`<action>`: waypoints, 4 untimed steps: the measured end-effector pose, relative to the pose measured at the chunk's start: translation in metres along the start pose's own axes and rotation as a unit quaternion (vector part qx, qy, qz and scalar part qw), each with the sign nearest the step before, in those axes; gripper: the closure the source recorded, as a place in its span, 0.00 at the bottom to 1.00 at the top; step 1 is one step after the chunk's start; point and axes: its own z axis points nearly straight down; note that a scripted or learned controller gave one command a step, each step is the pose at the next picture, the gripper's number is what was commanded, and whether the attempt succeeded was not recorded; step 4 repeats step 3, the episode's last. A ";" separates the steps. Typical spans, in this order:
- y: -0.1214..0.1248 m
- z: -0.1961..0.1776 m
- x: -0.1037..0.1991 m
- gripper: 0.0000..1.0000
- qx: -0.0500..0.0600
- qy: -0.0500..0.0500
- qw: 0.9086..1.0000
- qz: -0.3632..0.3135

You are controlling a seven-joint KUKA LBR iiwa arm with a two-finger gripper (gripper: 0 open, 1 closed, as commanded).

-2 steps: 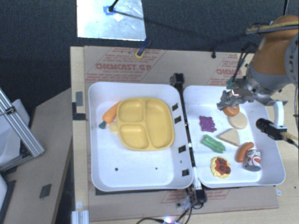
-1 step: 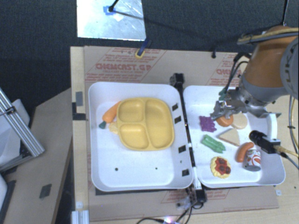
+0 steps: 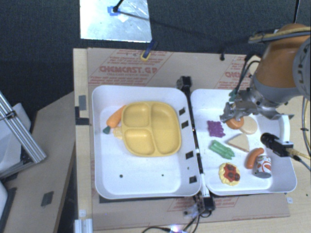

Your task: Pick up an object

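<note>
Two white bins sit side by side on the tabletop (image 3: pixel 121 64). Left bin (image 3: pixel 104 178): yellow divided plate (image 3: pixel 148 128), carrot (image 3: pixel 115 115) at its left edge. Right bin (image 3: pixel 286 178): claw (image 3: pixel 232 114) low over an orange round piece (image 3: pixel 235 123), touching a pale cookie (image 3: pixel 249 125); purple grapes (image 3: pixel 215 128) just left.

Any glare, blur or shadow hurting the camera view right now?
Camera view: glare washes out the reflective sheet at the top; both white bins are bright, evenly lit, with soft shadows; the arm looks slightly blurred; the toy food, such as the pizza, stays readable.
</note>
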 end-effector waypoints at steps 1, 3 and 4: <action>-0.004 0.016 -0.003 1.00 0.001 0.000 1.000 0.002; 0.010 0.012 -0.005 1.00 -0.001 0.000 1.000 0.001; 0.010 0.012 -0.005 1.00 -0.001 0.000 1.000 0.001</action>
